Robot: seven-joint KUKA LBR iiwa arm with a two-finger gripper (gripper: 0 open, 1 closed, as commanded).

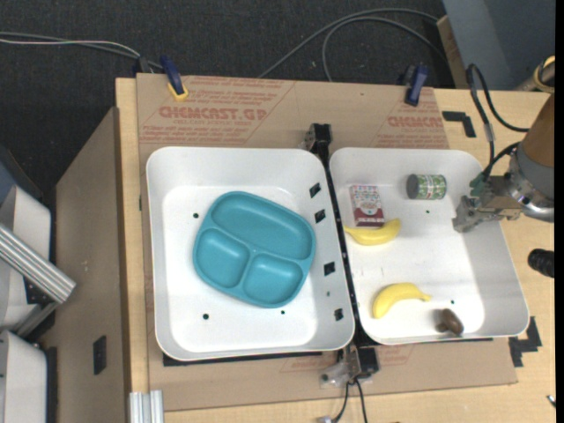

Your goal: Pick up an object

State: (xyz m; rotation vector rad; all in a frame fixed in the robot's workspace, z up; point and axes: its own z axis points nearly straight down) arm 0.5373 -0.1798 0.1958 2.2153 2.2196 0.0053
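Observation:
The right bin (493, 271) holds a small red and white box (367, 204), a green can (427, 186) lying on its side, and two yellow bananas. One banana (374, 232) lies just below the box; the other banana (398, 299) is near the front. A small brown object (449, 322) sits at the front right corner. My gripper (470, 214) hangs over the bin's right side, to the right of the can and a little below it, touching none of the objects.
A blue divided plate (254, 248) lies in the left bin (167, 236). A black divider (330, 236) with clips runs between the bins. Cables trail across the dark floor behind the bench, and two clamps hold the cardboard's far edge.

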